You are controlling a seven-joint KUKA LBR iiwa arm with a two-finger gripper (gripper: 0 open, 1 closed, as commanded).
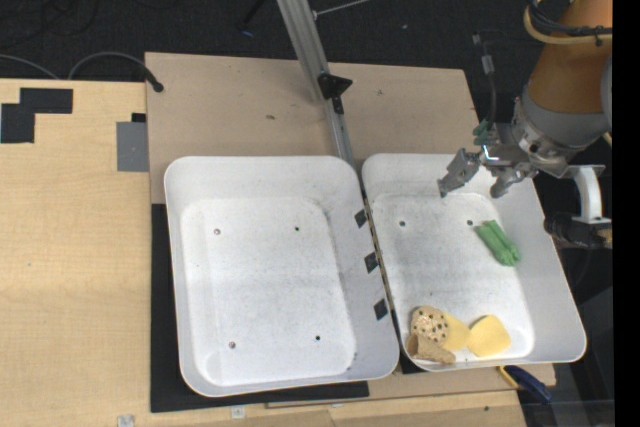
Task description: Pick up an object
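I see the gripper [478, 177] over the far end of the right bin [560, 315], its two fingers spread apart with nothing between them. One finger [455, 175] points left and down toward the bin floor, the other sits to its right, near the bin's far right corner. The grey wrist and orange band of the arm [568, 65] rise behind it toward the right edge.

Just below the gripper, apart from it, a green piece [497, 242] lies on the floor of the right bin, slanted, near the right wall. At the near end of the same bin I see a small cluster: a yellow piece [489, 336], and to its left a tan speckled piece [430, 325] touching a paler yellow bit; I cannot tell whether these are separate things.

The left bin [190, 215] sits beside the right one, their rims touching along black clips [371, 261]. A metal rail [300, 25] slants up from between the bins at the far side
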